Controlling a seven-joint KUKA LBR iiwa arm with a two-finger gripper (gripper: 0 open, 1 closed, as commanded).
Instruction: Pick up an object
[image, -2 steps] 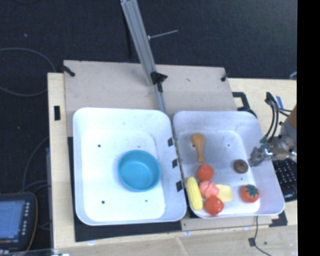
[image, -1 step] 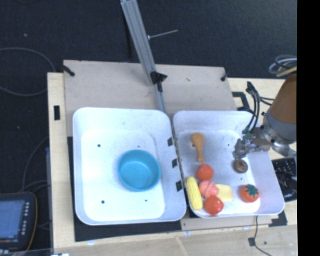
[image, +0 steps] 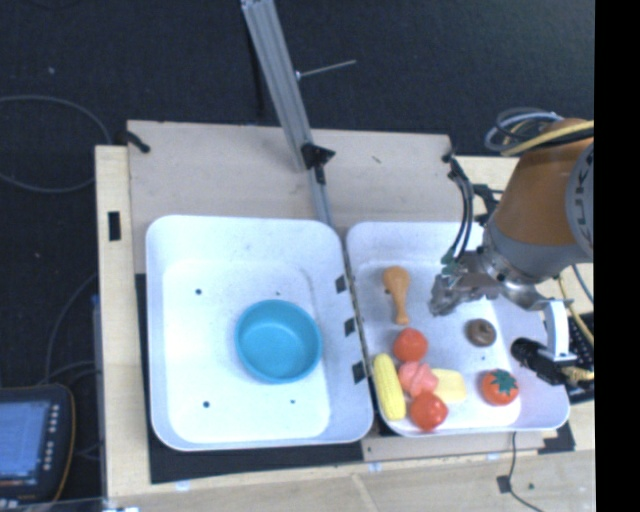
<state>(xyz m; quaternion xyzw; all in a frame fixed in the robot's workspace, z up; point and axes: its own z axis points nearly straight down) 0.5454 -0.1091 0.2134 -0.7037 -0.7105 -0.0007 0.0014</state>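
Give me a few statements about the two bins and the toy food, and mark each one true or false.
1. The blue bowl sits in the left bin. True.
2. The corn cob lies in the left bin. False: it lies in the right bin, near its left wall.
3. The end effector hangs over the right bin. True.
4. The drumstick is inside the blue bowl. False: it lies on the right bin's floor.
5. The strawberry is near the right bin's right side. True.

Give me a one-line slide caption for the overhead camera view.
Arm's claw hovers over right bin of toy food beside a drumstick; left bin holds a blue bowl.
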